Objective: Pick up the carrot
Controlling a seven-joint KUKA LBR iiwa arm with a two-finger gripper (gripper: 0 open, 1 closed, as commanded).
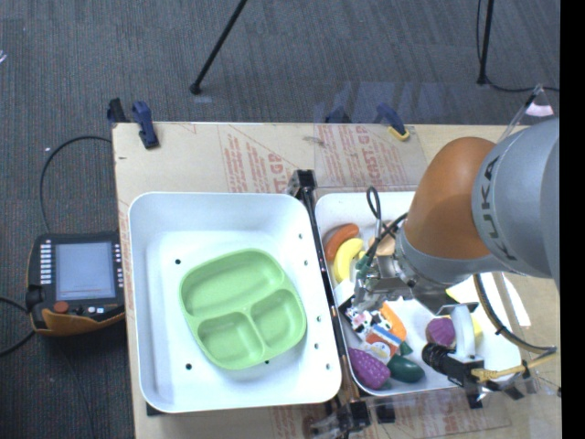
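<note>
Arm [475, 218] hangs over right bin [498, 380]; jaws state unclear, just above carrot [395, 321]. Green plate [242, 309] in left bin [151, 245].

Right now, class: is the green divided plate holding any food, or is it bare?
Bare. The green divided plate lies in the left bin, its three compartments showing only green.

The grey arm [512, 199] with its orange band [448, 208] reaches in from three o'clock over the right bin [334, 210]. Its gripper [370, 293] hangs low above a heap of toy food; whether it grips anything cannot be told. The orange carrot [393, 320] lies just at five o'clock of the gripper, beside a black-and-white toy [359, 319]. A banana [345, 259] and an orange-red piece [340, 236] sit toward eleven o'clock, purple grapes [369, 368] at six. The left bin [151, 245] holds a green divided plate [239, 307]
</note>
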